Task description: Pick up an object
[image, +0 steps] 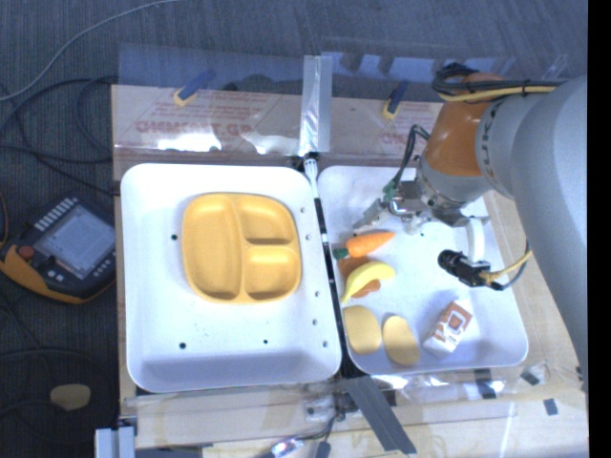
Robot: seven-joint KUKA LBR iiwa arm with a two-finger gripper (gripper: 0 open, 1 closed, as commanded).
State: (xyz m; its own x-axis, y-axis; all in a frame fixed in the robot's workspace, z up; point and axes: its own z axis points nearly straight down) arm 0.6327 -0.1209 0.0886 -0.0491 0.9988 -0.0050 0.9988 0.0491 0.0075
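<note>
Currently can't tell whether the fingers are open or closed; the gripper (409,208) sits low in the right bin (506,346), and its tip is a blur of metal against white. Nothing visibly sits between them, so no grasp to claim.

Nearest candidate: carrot (368,243), just beside the tip on its left, lying across the bin. Below it a banana (367,279), then two potato-like pieces (381,333) touching each other near the front wall. Small carton (449,325) stands apart toward the front right. Left bin (153,351) holds a yellow divided tray (241,246).

Risks, as I judge them:
- Carrot is tapered and smooth, so a closing pinch could squirt it sideways.
- Carrot and banana are close, so a descent could nudge both or clip two.
- Carrot lies near the divider wall, little clearance for the outer finger.
</note>
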